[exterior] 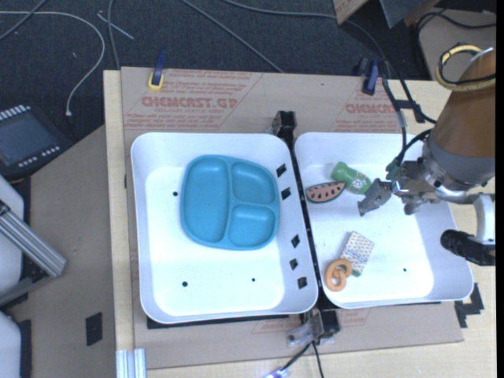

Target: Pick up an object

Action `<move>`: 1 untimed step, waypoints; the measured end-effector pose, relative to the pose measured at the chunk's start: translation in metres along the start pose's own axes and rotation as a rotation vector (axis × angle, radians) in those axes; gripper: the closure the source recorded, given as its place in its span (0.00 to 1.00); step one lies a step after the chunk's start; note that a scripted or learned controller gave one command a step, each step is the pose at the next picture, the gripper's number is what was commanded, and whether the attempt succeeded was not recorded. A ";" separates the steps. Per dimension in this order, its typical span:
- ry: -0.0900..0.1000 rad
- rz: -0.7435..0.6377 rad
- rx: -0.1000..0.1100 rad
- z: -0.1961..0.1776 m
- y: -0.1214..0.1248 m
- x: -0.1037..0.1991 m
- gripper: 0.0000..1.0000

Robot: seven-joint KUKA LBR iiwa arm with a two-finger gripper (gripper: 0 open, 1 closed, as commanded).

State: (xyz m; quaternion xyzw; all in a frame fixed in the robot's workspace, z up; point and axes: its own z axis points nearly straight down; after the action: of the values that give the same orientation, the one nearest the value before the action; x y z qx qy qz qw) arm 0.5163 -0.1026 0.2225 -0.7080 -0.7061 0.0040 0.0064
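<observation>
end effector (383,196): cannot tell its state
green object (350,176): just left of end effector
cardboard (189,101) print: "CHCKCAST", farther left

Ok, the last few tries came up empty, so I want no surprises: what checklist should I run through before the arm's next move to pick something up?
1. Objects available in the right bin: ok. A green item, a watermelon slice toy, a patterned packet and an orange ring lie there.
2. Hand over the right bin: ok, near its upper middle.
3. Hand already holding something: cannot tell.
4. Closest target: ok, probably the green item, just left of the hand.
5. Target standing alone: not ok. The ring touches the packet; the green item sits close to the watermelon slice.
6. Left bin: ok, holds a blue divided plate, away from the hand.
</observation>
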 end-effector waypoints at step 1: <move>-0.002 -0.003 -0.013 -0.006 0.003 0.000 0.00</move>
State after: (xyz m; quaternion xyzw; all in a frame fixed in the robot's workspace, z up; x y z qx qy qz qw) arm 0.5190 -0.1024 0.2287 -0.7071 -0.7072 0.0000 0.0013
